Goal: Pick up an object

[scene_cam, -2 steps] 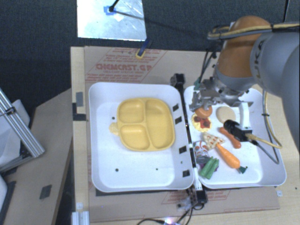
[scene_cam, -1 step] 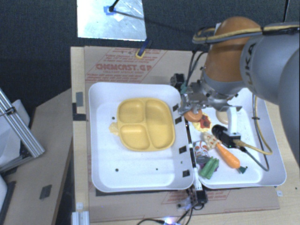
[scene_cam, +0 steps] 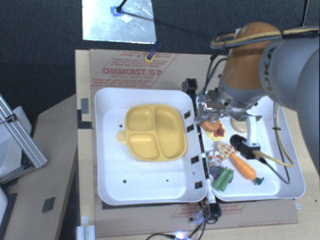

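Gripper (scene_cam: pixel 216 120) low over the right bin's (scene_cam: pixel 292 176) near-left part, just above a small orange-red toy (scene_cam: pixel 217 129) — I cannot tell my grip state or whether I have hold of anything — with carrot (scene_cam: pixel 243 166) and green piece (scene_cam: pixel 223 179) lying nearby, yellow divided tray (scene_cam: pixel 153 132) in left bin (scene_cam: pixel 107 149).

Vantage: we look down from above the worktop (scene_cam: pixel 60 129), at a slant.
Facing: our view tilts toward the far edge, where dark floor (scene_cam: pixel 40 29) and a silver sheet (scene_cam: pixel 118 14) lie.
Coverage: we take in both white bins, the left bin (scene_cam: pixel 107 184) whole, the right bin (scene_cam: pixel 285 184) partly behind the arm (scene_cam: pixel 285 59).
Nearness: we sit at middle range; the bins span most of our frame.
Arm's entry: from our right.
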Controlling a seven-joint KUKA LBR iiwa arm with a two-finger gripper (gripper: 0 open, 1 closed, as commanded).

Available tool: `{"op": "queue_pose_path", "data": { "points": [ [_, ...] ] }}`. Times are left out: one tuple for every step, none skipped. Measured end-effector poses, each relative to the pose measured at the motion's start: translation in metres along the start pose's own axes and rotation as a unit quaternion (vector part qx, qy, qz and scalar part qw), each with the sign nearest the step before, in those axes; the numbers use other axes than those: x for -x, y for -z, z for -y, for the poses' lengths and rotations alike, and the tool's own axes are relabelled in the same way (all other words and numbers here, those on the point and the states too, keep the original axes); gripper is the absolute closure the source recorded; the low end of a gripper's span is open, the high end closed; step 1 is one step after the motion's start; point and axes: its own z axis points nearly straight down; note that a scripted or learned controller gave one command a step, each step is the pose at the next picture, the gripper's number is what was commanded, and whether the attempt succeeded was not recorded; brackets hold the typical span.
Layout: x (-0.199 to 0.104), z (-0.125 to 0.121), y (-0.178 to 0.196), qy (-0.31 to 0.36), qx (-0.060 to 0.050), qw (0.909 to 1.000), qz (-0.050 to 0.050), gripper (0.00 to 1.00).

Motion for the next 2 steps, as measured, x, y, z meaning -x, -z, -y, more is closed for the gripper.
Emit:
{"op": "queue_pose_path", "data": {
  "points": [
    [-0.006, -0.011, 0.000, 0.002, 0.002, 1.0000, -0.001, 1.00],
    [-0.012, -0.011, 0.014, 0.003, 0.002, 1.0000, -0.001, 1.00]
  ]
}}
